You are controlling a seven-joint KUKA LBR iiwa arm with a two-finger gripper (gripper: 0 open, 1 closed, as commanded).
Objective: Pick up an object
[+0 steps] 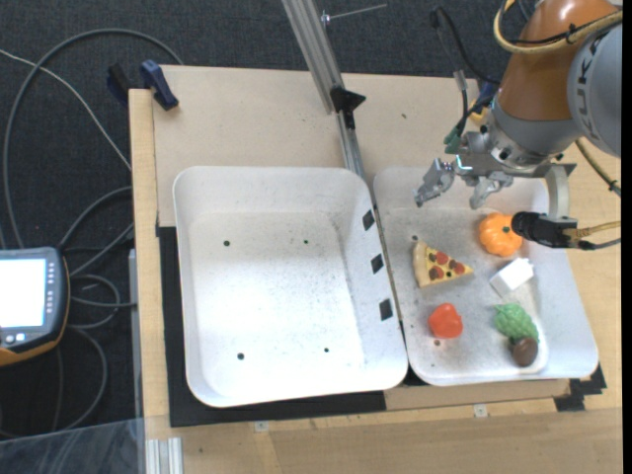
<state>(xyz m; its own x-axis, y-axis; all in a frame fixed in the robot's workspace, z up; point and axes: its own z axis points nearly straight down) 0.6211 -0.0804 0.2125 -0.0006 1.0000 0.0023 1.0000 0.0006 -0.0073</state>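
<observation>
My gripper point(456, 192) hangs over the far part of the right bin point(395, 194), its two fingers spread open with nothing between them. Below it in that bin lie a pizza slice point(437, 265), an orange pumpkin point(500, 234), a white block point(512, 276), a red tomato-like piece point(445, 321), and a green broccoli point(513, 319) beside a brown piece point(523, 351). The pizza slice is nearest under the gripper, a little toward the front.
The left bin point(197, 191) sits beside the right one. A slanted metal rail point(314, 49) runs from the top down between the bins. A blue clamp point(158, 82) is at the bench's far left corner. Cables and a pendant point(25, 299) lie left of the bench.
</observation>
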